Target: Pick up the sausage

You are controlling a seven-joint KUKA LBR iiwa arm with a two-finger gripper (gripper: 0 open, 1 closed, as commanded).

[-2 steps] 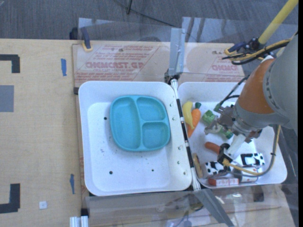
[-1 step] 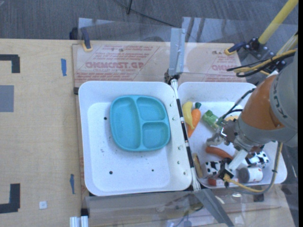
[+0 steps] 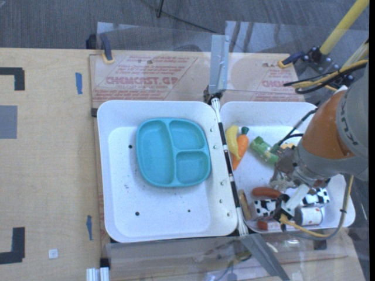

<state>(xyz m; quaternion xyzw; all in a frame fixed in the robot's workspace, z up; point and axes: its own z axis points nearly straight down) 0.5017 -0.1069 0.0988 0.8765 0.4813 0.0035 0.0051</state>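
Observation:
The sausage (image 3: pixel 265 191), a short reddish-brown link, lies in the right bin (image 3: pixel 258 113) near its front. My gripper (image 3: pixel 286 186) hangs low over the bin just to the right of the sausage, its tip close to the sausage's right end. The grey wrist and the orange band above it hide the bin floor behind the gripper. Nothing shows lifted off the floor of the bin.
The right bin also holds a yellow banana (image 3: pixel 233 137), a carrot (image 3: pixel 240 147), a green bottle (image 3: pixel 263 150), a black-and-white cow-patterned item (image 3: pixel 265 207) and a white can (image 3: pixel 309 215). A teal divided plate (image 3: pixel 173 152) sits in the left bin (image 3: pixel 117 174).

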